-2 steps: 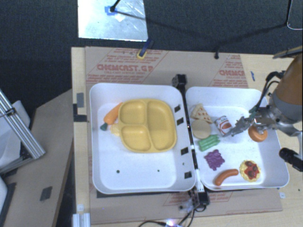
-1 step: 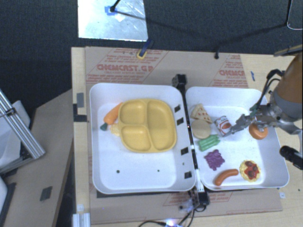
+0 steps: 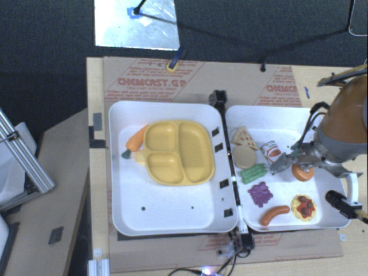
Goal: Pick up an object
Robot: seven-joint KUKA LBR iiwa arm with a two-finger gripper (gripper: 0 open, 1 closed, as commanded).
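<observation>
my gripper (image 3: 286,163) low in right bin (image 3: 322,115), between can (image 3: 271,151) and orange ball (image 3: 303,172); can't tell its state or whether it has anything. purple grapes (image 3: 260,194), sausage (image 3: 274,214), pizza (image 3: 303,207) lie nearer front. yellow tray (image 3: 175,152), carrot (image 3: 136,138) in left bin (image 3: 172,214).

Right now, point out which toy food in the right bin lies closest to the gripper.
The orange round piece, directly beside the gripper. The red-and-white can lies just past it; the purple grapes, sausage and pizza lie farther toward the bin's near edge.
</observation>
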